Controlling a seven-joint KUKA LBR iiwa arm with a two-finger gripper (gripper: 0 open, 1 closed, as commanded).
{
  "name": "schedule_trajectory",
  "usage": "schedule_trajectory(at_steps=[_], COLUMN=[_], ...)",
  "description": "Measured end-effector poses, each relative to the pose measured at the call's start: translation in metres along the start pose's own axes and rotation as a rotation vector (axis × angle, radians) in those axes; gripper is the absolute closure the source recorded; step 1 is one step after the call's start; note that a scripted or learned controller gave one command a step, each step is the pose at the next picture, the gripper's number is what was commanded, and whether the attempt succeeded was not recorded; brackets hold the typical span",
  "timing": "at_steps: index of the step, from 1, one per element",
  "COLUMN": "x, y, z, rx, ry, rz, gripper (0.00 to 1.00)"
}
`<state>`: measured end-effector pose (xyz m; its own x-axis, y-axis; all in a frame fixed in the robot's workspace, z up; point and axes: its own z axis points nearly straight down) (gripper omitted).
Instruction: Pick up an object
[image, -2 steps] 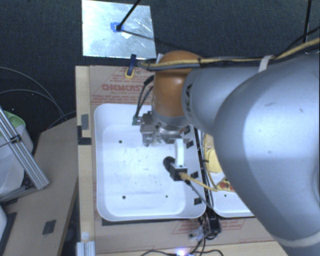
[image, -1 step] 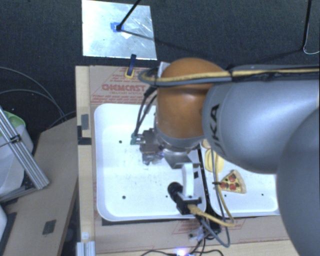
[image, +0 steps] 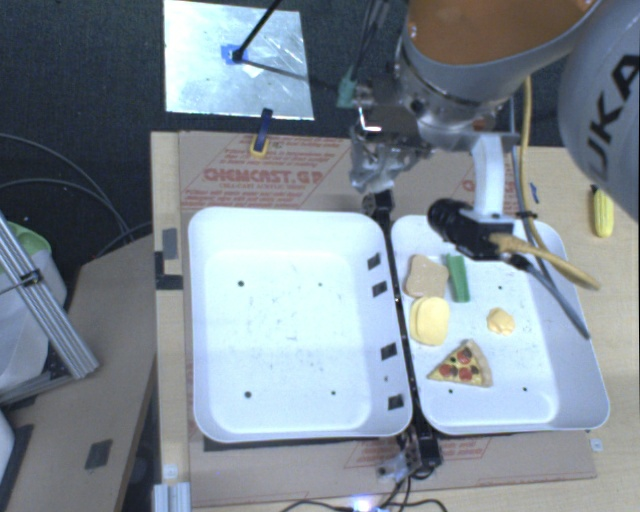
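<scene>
The right bin (image: 560, 400) holds a tan bread slice (image: 426, 273), a green stick (image: 458, 279), a round yellow piece (image: 431, 320), a small yellow lump (image: 500, 321) and a pizza slice (image: 463, 365). A wooden utensil (image: 548, 260) and a thin grey rod (image: 562, 300) lie slanted across its far right part. My gripper (image: 378, 196) hangs over the far end of the divide between the two bins, just left of the bread slice and apart from every object. Nothing shows between its tips.
The left bin (image: 290, 320) lies beside the right one on a cardboard sheet (image: 260, 175). A shiny metal plate (image: 238, 58) sits behind the bench. A blue and yellow clip (image: 262, 135) and a yellow item (image: 601, 212) rest outside the bins.
</scene>
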<state>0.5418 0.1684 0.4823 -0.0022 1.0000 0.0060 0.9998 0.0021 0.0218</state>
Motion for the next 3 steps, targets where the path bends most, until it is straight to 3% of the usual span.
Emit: schedule_trajectory(at_steps=[1, 2, 3], x=[0.036, -0.044, -0.001], y=[0.006, 0.002, -0.039], z=[0.095, -0.034, 0.063], rx=[0.028, 0.005, 0.030], ry=[-0.007, -0.003, -0.007], rz=[-0.005, 0.008, -0.006], gripper=[1.00, 1.00, 1.00])
